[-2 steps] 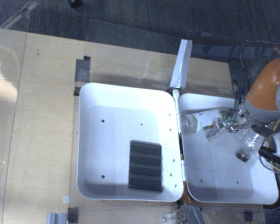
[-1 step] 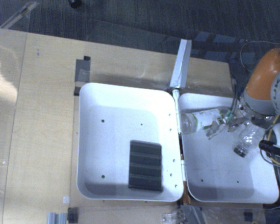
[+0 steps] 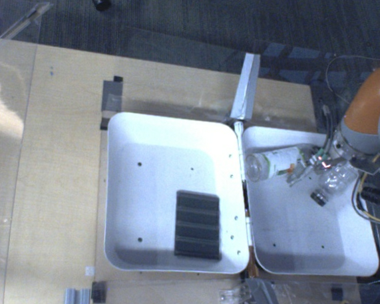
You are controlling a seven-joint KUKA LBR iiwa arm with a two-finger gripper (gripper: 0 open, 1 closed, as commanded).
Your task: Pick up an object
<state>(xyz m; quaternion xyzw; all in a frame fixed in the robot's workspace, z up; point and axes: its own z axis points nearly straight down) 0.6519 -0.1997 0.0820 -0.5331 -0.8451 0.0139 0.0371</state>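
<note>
A clear plastic bottle (image 3: 273, 165) with a green-marked label lies on its side at the back left of the right bin (image 3: 314, 250). My gripper (image 3: 309, 186) hangs low over that bin, just right of the bottle's base. Its two fingers stand apart, so it is open; one fingertip (image 3: 297, 178) sits by the bottle's near side and the other, dark one (image 3: 319, 196) lies further right. Nothing shows between them. A black ribbed rectangular block (image 3: 197, 225) lies flat in the front middle of the left bin (image 3: 134, 176).
The grey arm with its orange band (image 3: 375, 99) reaches in from the right over the right bin's back corner. A grey metal post (image 3: 246, 86) stands behind the gap between the bins. Cables (image 3: 372, 202) hang at the right edge.
</note>
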